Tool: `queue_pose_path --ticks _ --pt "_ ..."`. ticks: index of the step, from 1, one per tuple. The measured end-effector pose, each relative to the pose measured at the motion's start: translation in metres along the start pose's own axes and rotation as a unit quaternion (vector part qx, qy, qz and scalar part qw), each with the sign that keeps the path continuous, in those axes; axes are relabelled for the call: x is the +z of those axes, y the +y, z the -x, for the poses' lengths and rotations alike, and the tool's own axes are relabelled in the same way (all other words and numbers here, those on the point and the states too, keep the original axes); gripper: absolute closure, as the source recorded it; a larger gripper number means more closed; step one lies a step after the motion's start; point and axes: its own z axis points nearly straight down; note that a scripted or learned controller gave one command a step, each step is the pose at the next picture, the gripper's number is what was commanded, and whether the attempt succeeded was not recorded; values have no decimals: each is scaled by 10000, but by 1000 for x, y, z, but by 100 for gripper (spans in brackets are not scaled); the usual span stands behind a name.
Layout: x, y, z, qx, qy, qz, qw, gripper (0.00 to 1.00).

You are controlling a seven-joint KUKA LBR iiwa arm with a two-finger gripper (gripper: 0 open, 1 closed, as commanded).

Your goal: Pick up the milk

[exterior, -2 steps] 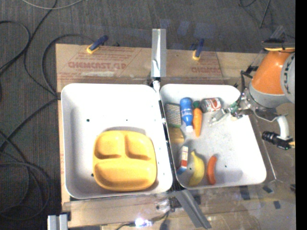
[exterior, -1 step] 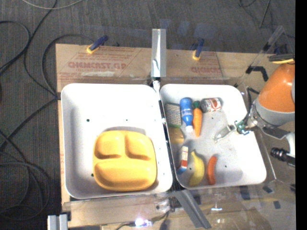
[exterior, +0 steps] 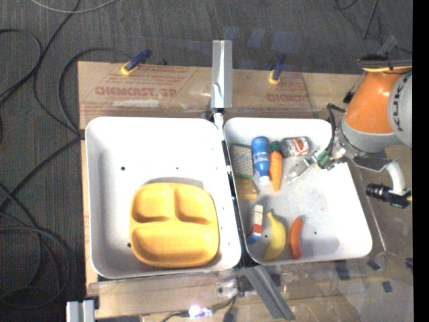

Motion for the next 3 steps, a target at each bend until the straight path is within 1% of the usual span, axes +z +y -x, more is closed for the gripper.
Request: queue_pose_path --ticks 1,2,3 --pt "12 -25 6 188 30 24 9998 0" --pt "25 14 20 -200 36 18 9998 0" --pt "29 -23 4 -358 1 58 9993 0"
